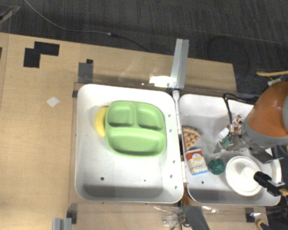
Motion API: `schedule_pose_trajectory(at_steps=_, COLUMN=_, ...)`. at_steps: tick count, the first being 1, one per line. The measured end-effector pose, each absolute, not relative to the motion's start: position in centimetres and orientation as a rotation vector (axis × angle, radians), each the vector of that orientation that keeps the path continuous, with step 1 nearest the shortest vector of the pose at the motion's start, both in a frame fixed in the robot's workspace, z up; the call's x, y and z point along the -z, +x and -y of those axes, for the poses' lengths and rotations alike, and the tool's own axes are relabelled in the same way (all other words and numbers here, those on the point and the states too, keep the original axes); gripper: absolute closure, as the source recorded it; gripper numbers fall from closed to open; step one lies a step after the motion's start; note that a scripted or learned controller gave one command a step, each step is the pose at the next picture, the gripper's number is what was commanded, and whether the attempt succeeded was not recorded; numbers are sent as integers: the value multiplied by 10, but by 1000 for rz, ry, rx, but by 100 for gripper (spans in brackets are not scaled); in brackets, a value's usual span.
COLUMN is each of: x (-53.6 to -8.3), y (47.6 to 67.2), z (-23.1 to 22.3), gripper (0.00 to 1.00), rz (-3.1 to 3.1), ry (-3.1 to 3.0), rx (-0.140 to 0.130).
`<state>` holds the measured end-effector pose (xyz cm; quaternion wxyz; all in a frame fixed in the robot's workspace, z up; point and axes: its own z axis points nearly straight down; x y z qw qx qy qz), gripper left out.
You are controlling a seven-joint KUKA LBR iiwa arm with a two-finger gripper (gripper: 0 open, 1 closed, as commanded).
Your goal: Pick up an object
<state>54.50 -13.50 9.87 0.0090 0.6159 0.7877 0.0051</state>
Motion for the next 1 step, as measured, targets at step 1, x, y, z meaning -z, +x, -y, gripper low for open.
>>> schedule_pose_trajectory(at_steps=1, x=-99, y=545, z=135, gripper=0, rz=-2461, ry=1924, rx=-16)
